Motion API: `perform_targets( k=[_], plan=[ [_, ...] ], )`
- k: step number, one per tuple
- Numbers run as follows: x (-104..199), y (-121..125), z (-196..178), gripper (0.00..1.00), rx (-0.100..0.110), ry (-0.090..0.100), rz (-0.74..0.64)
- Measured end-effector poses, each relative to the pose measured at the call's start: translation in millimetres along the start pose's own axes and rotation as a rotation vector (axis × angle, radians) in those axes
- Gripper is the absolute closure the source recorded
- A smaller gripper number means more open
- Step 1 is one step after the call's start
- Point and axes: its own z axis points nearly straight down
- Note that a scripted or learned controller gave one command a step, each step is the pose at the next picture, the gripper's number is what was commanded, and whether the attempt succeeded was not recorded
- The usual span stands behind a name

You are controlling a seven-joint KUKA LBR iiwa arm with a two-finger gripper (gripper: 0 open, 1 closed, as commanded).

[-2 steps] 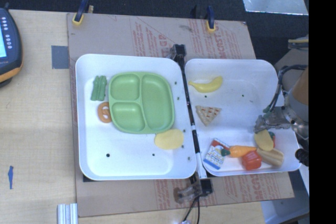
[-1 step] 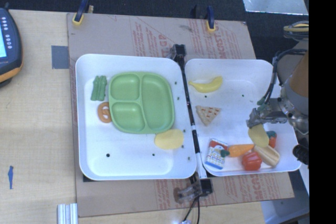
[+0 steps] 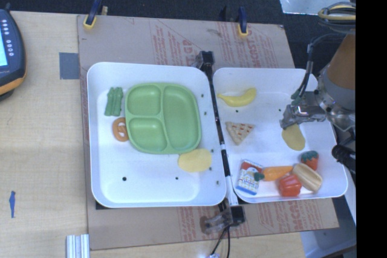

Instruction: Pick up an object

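My gripper point(image 3: 295, 117) hangs over the right bin point(image 3: 266, 83) near its right wall, just above a pale yellow oval piece point(image 3: 295, 139) and partly covering its top edge. Nothing can be seen held in it. In the same bin lie a yellow banana point(image 3: 237, 97), a tan triangular slice point(image 3: 239, 132), a small printed carton point(image 3: 248, 177), a carrot point(image 3: 276, 172), a red pepper point(image 3: 289, 186), a hot dog bun point(image 3: 308, 177) and a strawberry point(image 3: 310, 159).
The left bin point(image 3: 103, 178) holds a green divided plate point(image 3: 162, 117), green beans point(image 3: 113, 101), an orange ring point(image 3: 120, 129) and a yellow chip point(image 3: 195, 161). A black divider clamp point(image 3: 207, 60) sits between the bins. A handheld pendant point(image 3: 9, 51) lies at the far left.
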Motion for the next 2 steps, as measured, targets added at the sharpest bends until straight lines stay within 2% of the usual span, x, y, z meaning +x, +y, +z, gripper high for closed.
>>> perform_targets(
  k=[1, 2],
  plan=[
    [7, 46, -19, 1.0, -0.001, 0.0, 0.0],
    [53, 62, 0, 1.0, 0.007, 0.002, -0.002]
  ],
)
